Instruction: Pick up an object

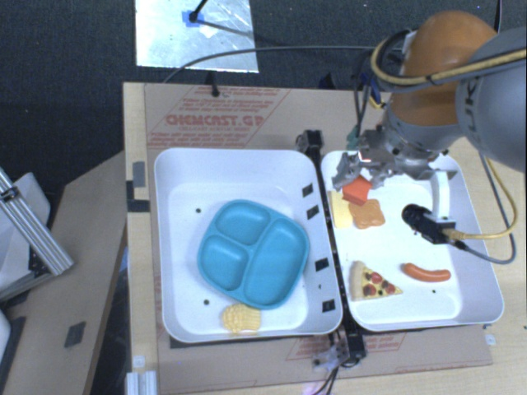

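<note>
Hovering the gripper (356,174) over the red block (356,191) at the right bin's (478,220) far left; can't tell its state tbh, we'd drop straight & centre b4 squeezing

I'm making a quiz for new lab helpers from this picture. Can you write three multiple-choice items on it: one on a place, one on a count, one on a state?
1. Where does the corn lie?
A. in the left bin, by its near edge
B. in the right bin, beside the pizza
C. on the blue plate

2. How many compartments has the blue plate?
A. two
B. three
C. five

3. How does the sausage stand to the tool?
A. gripped by it
B. lying loose on the bin floor, apart from it
C. hanging from it

Key:
1 A, the corn sits just below the plate in the left bin.
2 B, its ridges mark off three wells.
3 B, the sausage rests near the right bin's front, while the tool is over the red piece at the back.
</note>
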